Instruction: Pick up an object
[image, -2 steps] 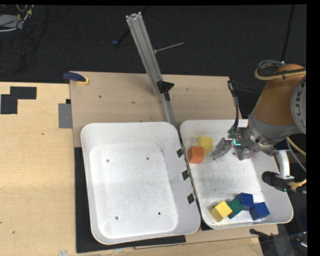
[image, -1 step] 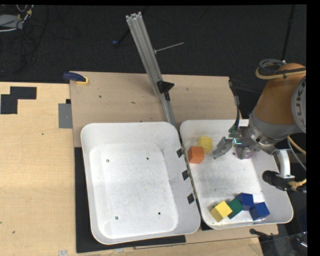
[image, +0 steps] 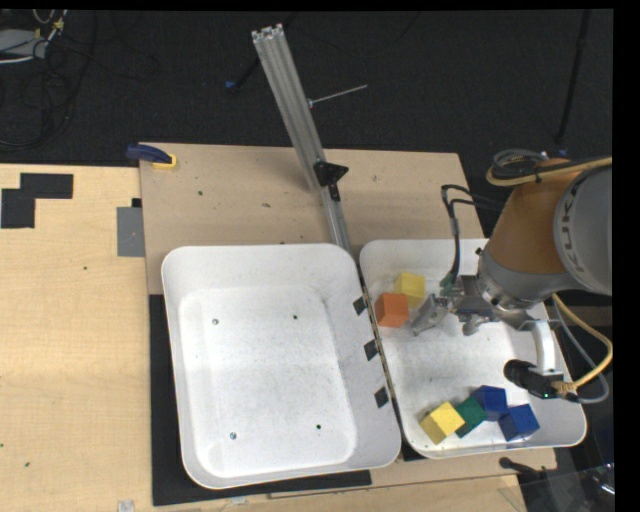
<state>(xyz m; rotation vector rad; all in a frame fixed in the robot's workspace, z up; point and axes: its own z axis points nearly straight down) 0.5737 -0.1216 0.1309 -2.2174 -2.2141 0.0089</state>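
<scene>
hovering jaws (image: 432, 313), matte orange cube (image: 392, 310) — beside

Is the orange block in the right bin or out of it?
In. The orange block rests on the right bin floor near its left wall, beside a yellow block.

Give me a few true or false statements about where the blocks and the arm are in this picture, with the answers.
1. The orange cube sits in the right white plastic bin. True.
2. The yellow cube near the orange one lies in the left white plastic bin. False: it is in the right bin.
3. The end effector is over the right bin, beside the orange cube. True.
4. The green block stands alone. False: it sits among a yellow block and two blue blocks.
</scene>
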